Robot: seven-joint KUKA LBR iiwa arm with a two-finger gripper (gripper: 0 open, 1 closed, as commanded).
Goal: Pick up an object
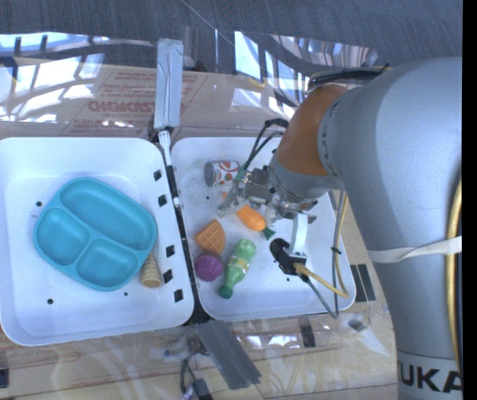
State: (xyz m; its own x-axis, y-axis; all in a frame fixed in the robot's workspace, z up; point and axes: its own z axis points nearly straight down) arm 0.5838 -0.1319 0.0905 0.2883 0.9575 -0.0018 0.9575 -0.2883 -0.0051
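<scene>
The arm (pixel 389 165) reaches in over the right bin (pixel 330 294), grey casing with the orange band (pixel 305 136) above the wrist. Low on the arm's body the white letters "UKA" read clearly, the rest of the brand cut off. The gripper (pixel 259 202) hangs low in the right bin, right over an orange carrot-like piece (pixel 251 217). Whether it is open or closed on anything, I cannot tell; the wrist hardware and cables crowd the spot.

Taking that orange piece as the landmark: a small can (pixel 220 173) with a red and white label lies just up and to the left of it, its print too small to read. Down and to the left sits a waffle-patterned wedge (pixel 211 237). Below it lies a green bottle (pixel 237 267), tilted, cap toward the lower left. A purple ball-shaped toy (pixel 208 267) sits left of the bottle, beside the wedge.

Far left of the orange piece, in the left bin (pixel 13 307), a blue divided plate (pixel 95 233) lies flat, and an ice-cream cone (pixel 150 270) rests near the plate's lower right edge.

Behind both bins, red print on the cardboard (pixel 122 105) reads something like "CHEMCAS", blurred by glare.
</scene>
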